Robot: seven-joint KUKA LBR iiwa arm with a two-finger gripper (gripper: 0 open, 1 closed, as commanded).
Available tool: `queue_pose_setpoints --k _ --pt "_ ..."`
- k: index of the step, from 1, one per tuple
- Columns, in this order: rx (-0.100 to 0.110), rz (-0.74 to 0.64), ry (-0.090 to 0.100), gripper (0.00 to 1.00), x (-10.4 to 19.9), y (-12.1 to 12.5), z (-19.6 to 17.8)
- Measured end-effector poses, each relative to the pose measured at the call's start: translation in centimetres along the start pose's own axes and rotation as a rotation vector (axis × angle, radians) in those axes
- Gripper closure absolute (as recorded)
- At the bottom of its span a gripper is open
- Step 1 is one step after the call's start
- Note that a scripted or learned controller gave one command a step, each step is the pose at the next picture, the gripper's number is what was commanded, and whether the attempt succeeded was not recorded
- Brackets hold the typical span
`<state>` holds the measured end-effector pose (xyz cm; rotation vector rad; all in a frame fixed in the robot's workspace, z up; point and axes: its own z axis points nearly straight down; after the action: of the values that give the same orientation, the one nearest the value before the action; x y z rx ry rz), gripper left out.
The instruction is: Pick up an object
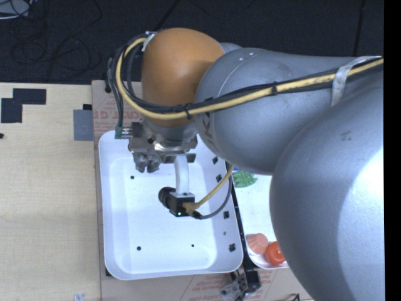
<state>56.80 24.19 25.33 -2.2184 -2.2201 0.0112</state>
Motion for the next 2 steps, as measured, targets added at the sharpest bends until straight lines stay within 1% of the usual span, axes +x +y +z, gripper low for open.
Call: queue_pose_setpoints --k 1,2 --pt "-0.008 0.0 0.002 1.0 0.16 6.34 0.32" --pt "-0.004 0.0 0.001 0.0 0.12 6.09 0.35"
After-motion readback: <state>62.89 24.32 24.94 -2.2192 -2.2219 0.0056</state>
